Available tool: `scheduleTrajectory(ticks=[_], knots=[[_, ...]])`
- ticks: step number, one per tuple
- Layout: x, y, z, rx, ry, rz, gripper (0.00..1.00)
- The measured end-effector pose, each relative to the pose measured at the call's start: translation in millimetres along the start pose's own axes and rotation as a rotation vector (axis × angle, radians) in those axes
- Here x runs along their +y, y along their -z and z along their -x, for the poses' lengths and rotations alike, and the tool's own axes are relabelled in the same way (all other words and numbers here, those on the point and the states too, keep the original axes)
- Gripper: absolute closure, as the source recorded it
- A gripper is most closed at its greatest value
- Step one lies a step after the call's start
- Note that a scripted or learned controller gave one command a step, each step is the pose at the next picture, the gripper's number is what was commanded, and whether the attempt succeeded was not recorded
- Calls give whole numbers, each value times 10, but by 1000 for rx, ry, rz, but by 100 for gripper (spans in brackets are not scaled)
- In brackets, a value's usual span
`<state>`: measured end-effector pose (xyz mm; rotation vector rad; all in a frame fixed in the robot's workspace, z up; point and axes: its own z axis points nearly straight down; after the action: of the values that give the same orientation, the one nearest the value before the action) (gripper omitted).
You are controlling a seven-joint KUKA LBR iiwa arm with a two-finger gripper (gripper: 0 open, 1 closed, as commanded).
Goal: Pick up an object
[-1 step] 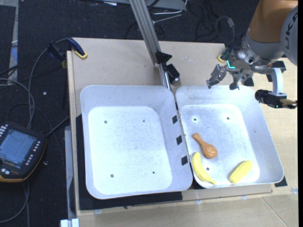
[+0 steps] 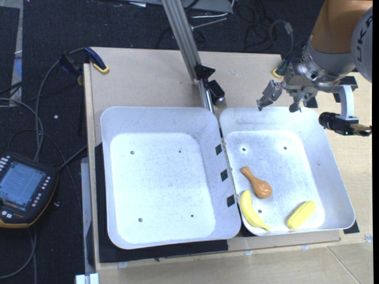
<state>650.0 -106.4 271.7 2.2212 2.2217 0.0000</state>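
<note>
The right bin (image 2: 320,141) holds three objects near its front. An orange-brown drumstick-shaped toy (image 2: 257,183) lies at the middle left. A yellow banana (image 2: 251,211) rests against the front left corner. A short yellow block (image 2: 301,214) lies toward the front right. My gripper (image 2: 279,99) hangs above the bin's back edge, well clear of all three objects. Its two fingers are spread apart with nothing between them.
The left bin (image 2: 118,129) sits beside the right one, joined along a middle ridge with black clips (image 2: 224,174). A slanted metal pole (image 2: 185,34) rises behind the bins. A teach pendant (image 2: 21,188) and cables lie off the bench at left.
</note>
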Motion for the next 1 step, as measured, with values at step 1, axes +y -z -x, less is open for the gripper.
scheduleTrajectory(ticks=[1], knots=[[-11, -635, -5, 1, 0, -6, 0]])
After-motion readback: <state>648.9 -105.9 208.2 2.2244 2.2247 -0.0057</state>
